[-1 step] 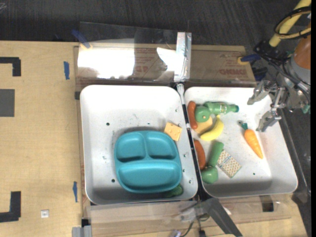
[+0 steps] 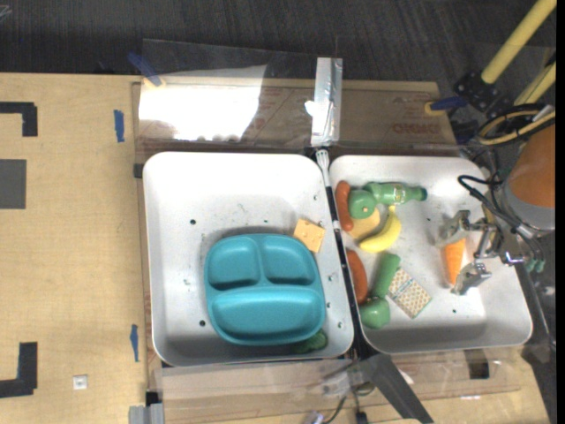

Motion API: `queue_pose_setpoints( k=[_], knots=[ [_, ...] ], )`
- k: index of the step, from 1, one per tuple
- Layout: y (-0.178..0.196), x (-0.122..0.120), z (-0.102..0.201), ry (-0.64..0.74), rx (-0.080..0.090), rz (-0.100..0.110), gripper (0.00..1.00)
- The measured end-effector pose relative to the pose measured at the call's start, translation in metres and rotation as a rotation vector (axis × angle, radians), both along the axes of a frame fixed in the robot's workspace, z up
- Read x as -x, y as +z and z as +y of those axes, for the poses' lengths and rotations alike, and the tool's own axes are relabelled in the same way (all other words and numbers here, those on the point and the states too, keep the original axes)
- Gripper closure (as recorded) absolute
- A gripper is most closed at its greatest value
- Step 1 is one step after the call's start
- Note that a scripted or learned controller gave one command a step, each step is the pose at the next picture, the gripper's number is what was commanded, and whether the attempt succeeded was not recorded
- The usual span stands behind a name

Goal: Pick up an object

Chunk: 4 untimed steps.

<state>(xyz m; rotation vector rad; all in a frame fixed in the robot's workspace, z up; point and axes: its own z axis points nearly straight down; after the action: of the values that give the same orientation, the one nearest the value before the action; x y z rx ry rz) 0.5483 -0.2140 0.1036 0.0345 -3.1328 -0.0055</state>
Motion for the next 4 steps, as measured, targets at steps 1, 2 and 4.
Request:
queue_pose_setpoints(
  k=[1, 2, 4],
  knots=[
    [-0.015, -0.026, -0.01, -0.068, 0.005, -0.019, 0.0],
    [-0.014, -0.004, -0.006, -0.148, 0.005, -0.02, 0.0],
    [-0.001, 0.0, -0.007, -0.21, 0.009, -0.035, 1.0]
  ],
)
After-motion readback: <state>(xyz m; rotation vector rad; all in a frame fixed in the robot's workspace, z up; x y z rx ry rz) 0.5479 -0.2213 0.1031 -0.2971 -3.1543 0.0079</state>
